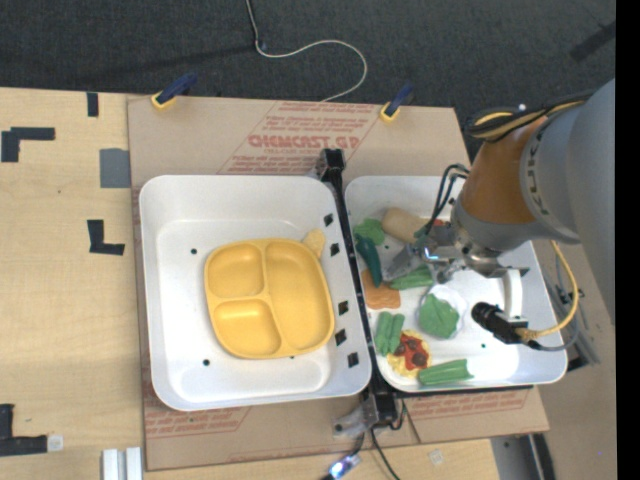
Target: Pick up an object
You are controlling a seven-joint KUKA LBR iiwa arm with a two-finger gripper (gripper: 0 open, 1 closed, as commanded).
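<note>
my gripper [428,260] hangs low in the right bin [540,368]; the leafy green toy [438,317] sits just below it. grip state: cannot tell.

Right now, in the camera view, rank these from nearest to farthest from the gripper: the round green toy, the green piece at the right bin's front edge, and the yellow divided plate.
1. Round green toy, just below the gripper in the right bin.
2. Green piece, at that bin's front edge.
3. Yellow divided plate, across in the left bin.

wooden bench [60,298], cardboard sheet [290,138], two white bins [160,298]
</note>
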